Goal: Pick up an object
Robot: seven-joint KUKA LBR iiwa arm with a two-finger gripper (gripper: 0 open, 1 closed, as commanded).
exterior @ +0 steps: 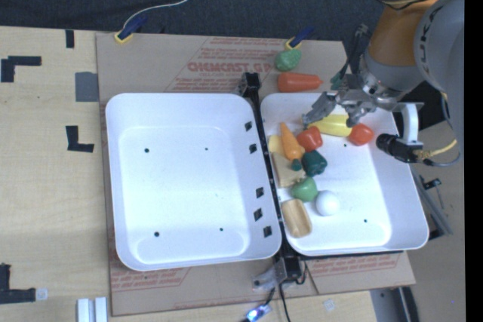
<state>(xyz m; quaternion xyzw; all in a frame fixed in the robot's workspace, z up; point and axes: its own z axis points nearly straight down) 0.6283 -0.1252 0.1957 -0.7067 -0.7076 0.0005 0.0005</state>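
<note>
Camera view: two white bins (121, 162) on cardboard-covered bench (219, 68).

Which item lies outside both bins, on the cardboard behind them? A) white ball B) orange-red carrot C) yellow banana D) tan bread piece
B: the orange-red carrot lies on the cardboard behind the right bin, beside a green toy; the white ball, yellow banana and tan bread piece all sit inside that bin.
</note>
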